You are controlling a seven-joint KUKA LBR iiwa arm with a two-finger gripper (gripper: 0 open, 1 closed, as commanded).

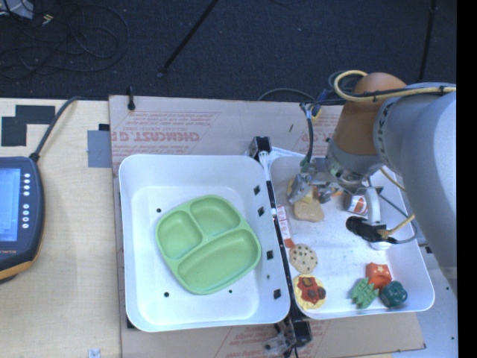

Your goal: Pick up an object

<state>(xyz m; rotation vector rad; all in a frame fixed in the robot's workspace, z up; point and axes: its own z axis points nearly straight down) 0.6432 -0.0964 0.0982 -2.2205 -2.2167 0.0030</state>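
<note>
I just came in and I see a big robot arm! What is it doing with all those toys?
The robot arm's gripper is reaching down into the right bin, right by a tan toy. It's trying to pick something up, but I can't tell if it has hold of anything. A cookie, a little pizza and some red and green toys lie nearby. The left bin holds a green divided plate.

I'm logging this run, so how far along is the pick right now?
Done: the gripper is down in the right bin, at a tan food piece. In hand: nothing visibly held. Left: grasp and lift; cookie and green toys lie untouched.
</note>
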